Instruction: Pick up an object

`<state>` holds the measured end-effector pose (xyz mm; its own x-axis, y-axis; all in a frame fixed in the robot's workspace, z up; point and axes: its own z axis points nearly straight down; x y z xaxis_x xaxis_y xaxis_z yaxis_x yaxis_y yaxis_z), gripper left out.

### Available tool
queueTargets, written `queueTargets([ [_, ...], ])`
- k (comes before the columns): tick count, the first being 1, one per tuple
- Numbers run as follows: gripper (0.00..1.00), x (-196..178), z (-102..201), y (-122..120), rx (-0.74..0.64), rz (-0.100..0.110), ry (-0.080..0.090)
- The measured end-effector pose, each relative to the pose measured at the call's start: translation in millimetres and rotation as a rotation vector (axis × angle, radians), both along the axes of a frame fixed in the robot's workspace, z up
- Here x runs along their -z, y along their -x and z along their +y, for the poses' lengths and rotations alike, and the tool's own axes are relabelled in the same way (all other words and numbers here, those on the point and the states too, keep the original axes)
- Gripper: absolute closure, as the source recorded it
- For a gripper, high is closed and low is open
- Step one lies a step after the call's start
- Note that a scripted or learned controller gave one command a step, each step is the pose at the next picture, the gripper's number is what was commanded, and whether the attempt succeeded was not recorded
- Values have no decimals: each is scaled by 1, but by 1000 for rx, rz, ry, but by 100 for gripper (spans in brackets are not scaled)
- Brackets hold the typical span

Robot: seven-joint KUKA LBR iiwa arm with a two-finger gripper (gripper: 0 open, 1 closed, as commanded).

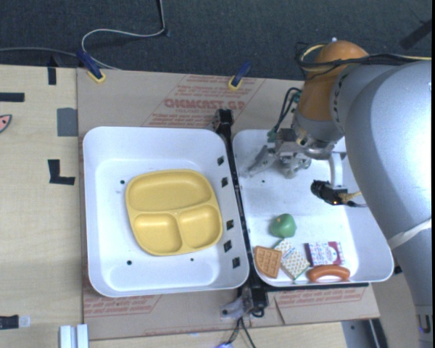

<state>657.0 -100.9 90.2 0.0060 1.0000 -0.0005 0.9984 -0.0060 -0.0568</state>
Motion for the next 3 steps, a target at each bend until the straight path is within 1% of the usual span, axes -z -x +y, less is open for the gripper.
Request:
queueTargets([
  [1,0,-211,-24,16,-7,-61,2],
  [2,0,-56,-4,44,-7,-50,-1],
  [3,0,-35,6,85,-6,-54,0],
])
